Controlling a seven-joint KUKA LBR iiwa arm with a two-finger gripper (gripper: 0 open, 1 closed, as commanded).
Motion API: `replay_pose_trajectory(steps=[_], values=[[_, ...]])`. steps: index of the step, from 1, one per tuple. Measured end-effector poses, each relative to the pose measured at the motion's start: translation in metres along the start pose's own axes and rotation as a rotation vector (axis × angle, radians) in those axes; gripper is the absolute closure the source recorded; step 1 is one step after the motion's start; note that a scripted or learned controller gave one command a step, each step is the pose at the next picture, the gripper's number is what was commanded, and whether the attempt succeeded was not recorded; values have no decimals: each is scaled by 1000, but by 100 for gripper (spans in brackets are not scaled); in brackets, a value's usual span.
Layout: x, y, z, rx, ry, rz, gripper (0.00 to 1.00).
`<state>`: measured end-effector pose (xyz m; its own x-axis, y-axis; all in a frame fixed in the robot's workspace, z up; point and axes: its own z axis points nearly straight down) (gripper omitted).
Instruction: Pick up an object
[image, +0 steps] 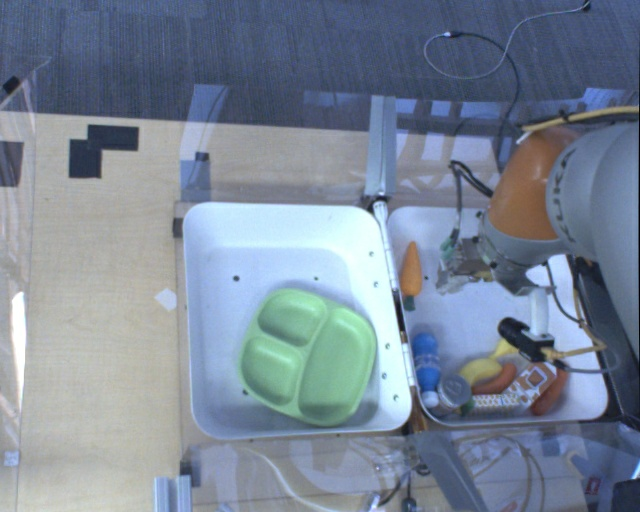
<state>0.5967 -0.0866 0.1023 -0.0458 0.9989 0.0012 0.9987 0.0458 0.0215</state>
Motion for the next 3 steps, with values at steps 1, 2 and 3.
replay_pose_trajectory(steps=[1, 2, 3], values=[[-30, 39, 14, 9, -3, -94, 100], [-30, 38, 14, 10, -3, -95, 0], [-11, 6, 12, 6, -6, -86, 0]])
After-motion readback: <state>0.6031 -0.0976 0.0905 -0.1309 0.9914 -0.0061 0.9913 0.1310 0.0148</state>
